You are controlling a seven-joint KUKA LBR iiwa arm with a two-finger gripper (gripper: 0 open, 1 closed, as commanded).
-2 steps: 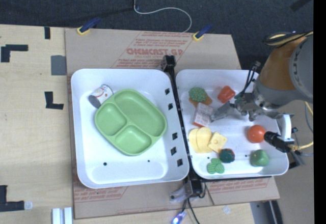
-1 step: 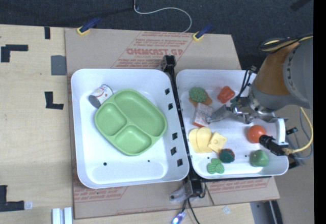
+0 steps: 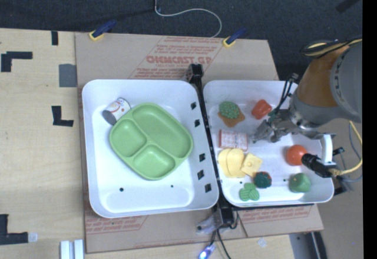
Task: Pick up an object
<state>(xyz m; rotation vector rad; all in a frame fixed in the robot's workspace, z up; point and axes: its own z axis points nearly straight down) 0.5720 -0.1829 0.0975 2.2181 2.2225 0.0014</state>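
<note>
My gripper (image 3: 265,130) hangs low over the middle of the right bin (image 3: 277,88), reaching in from the right. Around it lie toy foods: an orange-red piece (image 3: 261,109) just above it, a green-topped cookie (image 3: 230,112), a pink wafer (image 3: 232,139) to its left, yellow cheese pieces (image 3: 237,162), a red tomato (image 3: 296,154), a green pepper (image 3: 300,182), a dark green ball (image 3: 263,179) and green broccoli (image 3: 249,193). I see nothing held between the fingers.
The left bin (image 3: 100,193) holds a green divided plate (image 3: 151,140) and a small white and grey object (image 3: 115,110) at its upper left. A black divider (image 3: 203,134) runs between the bins. Cardboard lies under both.
</note>
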